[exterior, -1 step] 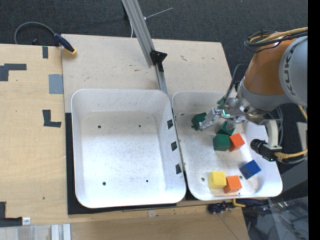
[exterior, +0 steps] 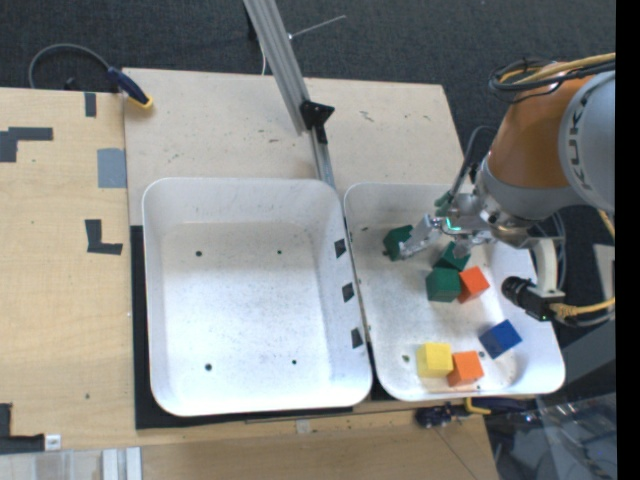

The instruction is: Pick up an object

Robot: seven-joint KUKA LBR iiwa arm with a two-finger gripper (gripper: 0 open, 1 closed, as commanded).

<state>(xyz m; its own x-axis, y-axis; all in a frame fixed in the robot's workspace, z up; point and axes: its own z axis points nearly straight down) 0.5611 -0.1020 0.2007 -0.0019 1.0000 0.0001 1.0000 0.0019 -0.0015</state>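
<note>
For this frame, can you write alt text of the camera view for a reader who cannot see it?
A grey and orange robot arm reaches from the right over the right-hand white bin, its gripper beside a small green object. The bin also has a green block, two orange blocks, a blue block and a yellow block; the left bin sits alongside.

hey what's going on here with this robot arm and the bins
A grey and orange arm reaches into the right bin from the right. Its gripper sits low beside a small green object, near a green block and an orange cube. Blue, yellow and orange blocks lie nearer the bin's front edge.
</note>
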